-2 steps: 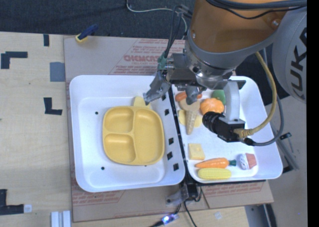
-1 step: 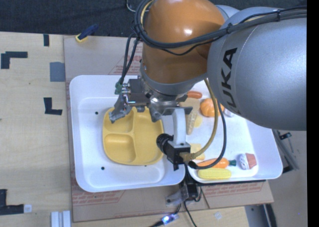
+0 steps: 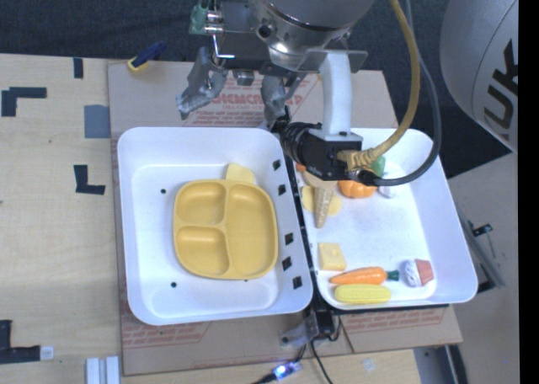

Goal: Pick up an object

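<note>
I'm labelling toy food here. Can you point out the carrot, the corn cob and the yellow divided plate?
carrot (image 3: 359,275): camera view, middle of its orange body.
corn cob (image 3: 363,294): camera view, centre of the cob.
yellow divided plate (image 3: 253,222): camera view, its large right compartment.

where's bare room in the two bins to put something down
Right bin: a bare patch mid-floor, between the pumpkin above and the carrot and corn below, right of the cheese. Left bin: narrow strips around the yellow tray, widest along its left and front. Crowded: the right bin's far-left corner and front edge.
</note>
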Controlling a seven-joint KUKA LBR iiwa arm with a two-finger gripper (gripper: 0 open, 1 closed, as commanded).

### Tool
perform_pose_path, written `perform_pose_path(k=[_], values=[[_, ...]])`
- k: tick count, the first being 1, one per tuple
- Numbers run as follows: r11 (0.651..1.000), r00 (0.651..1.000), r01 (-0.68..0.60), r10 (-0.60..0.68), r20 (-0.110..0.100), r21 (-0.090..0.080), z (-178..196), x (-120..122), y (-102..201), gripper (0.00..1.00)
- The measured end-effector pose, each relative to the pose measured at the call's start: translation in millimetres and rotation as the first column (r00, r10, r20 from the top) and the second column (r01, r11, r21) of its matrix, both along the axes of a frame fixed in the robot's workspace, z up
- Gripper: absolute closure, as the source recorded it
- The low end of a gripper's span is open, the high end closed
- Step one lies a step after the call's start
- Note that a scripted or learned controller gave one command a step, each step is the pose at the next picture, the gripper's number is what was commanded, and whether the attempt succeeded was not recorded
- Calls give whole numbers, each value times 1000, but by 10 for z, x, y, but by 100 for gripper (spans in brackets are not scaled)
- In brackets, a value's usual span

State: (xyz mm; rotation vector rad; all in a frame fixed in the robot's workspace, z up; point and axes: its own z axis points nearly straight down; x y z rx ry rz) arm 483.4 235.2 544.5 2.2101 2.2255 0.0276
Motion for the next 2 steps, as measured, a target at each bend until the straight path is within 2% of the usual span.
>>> perform_pose_path(k=[1,2], values=[[1000,1000,1,-1,-18,-11,0,-1,-8,100],[1000,1000,-1,0,-20,-12,94,1,-3,100]])
